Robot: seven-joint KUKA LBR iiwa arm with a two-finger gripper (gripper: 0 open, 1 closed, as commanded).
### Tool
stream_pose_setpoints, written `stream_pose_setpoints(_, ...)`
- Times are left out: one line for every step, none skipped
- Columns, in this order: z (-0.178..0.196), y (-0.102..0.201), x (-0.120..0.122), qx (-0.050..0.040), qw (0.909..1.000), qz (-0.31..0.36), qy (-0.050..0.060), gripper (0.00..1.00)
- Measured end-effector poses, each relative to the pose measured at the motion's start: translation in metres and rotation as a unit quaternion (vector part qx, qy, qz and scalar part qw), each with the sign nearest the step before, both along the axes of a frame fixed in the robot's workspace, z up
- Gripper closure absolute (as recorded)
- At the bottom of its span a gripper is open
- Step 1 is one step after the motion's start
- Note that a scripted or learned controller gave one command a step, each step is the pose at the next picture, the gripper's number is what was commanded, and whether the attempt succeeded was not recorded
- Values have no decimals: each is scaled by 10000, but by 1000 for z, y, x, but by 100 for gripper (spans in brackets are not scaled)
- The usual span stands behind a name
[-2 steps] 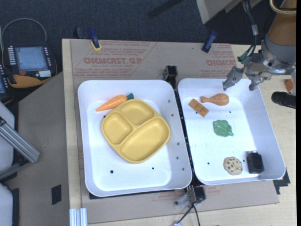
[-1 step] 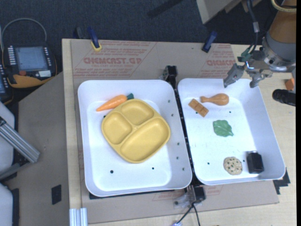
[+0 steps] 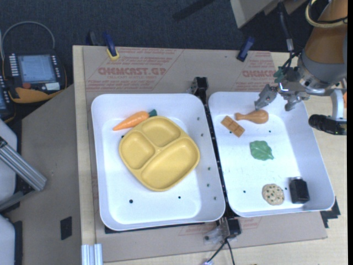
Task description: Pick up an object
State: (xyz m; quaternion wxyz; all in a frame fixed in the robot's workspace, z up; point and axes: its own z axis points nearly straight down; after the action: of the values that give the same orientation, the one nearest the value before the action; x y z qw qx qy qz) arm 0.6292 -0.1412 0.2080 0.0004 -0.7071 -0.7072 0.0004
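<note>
Five items in the right bin (image 3: 309, 148), two in the left bin (image 3: 105, 164); gripper (image 3: 279, 99) fingers spread, empty.

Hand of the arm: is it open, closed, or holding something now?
Hand: open, holding nothing, above the chicken drumstick in the right bin.

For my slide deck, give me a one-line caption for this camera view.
Open claw poised above a toy drumstick in the right bin; carrot and yellow tray sit left.
</note>
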Motion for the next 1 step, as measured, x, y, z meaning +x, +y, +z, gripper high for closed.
stream_pose_setpoints(-51, 3, 9, 6, 10000, 9, 26, 0)
